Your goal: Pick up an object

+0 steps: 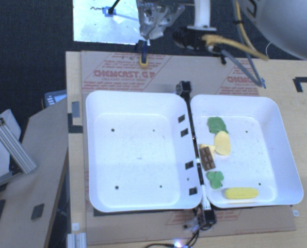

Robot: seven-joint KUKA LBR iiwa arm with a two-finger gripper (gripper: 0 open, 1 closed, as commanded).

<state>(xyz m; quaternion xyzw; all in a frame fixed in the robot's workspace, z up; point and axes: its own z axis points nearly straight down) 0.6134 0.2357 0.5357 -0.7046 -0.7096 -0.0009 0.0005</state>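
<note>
The right bin holds several small items along its left side. A dark green leafy piece lies farthest back, with a pale yellow rounded item just in front of it. A brown chocolate-like bar rests against the left wall. Closer to the front are a small green piece and a long yellow item. My gripper hangs at the top of the camera view, beyond the back of the left bin and far from all the items. Nothing shows beneath it.
A row of black clips joins the two bins. A small yellow and blue block stands on the board behind the left bin. Yellow cable trails from the arm at the back right. An aluminium rail leans at the far left.
</note>
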